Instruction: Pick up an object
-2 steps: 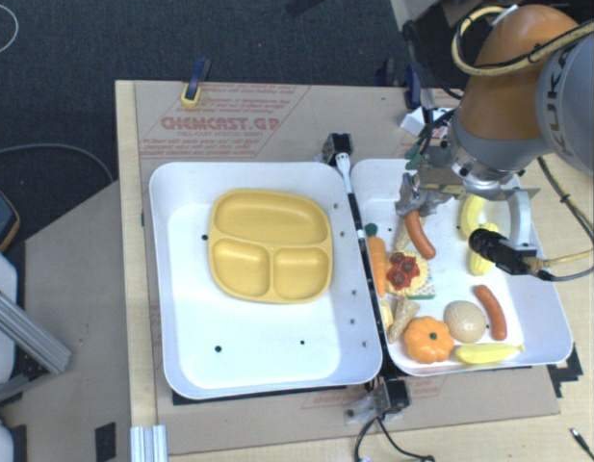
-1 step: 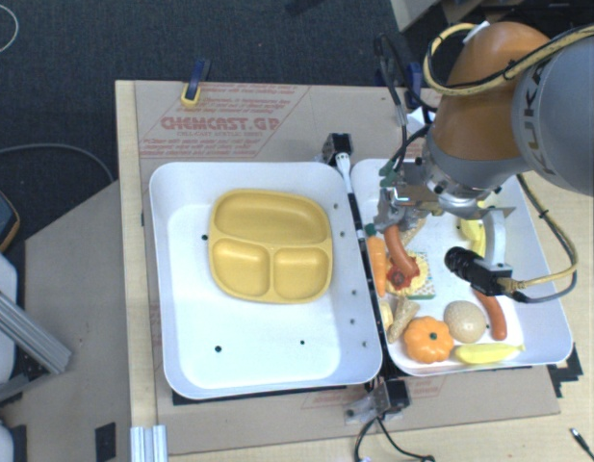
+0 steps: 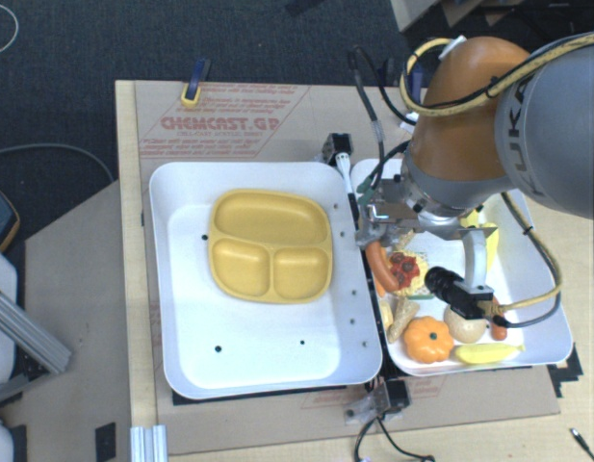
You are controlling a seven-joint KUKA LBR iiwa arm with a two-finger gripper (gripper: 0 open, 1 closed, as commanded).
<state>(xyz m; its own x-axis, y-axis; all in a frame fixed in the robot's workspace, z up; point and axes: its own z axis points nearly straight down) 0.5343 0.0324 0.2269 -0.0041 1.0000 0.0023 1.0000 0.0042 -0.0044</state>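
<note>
While the arm hangs over the right bin [image 3: 552, 340], the gripper [image 3: 398, 234] sits above a hot dog [image 3: 381, 268]; finger state cannot be told. Beside the hot dog: small pumpkin [image 3: 429, 340], banana [image 3: 487, 353]. Yellow tray [image 3: 271, 245] in left bin [image 3: 181, 335].

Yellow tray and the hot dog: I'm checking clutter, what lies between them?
In the camera view, just the adjoining white bin walls separate the yellow tray from the hot dog.

2 white bins [image 3: 181, 354], 1 yellow tray [image 3: 271, 244], approx 5 toy foods [image 3: 429, 339]
</note>
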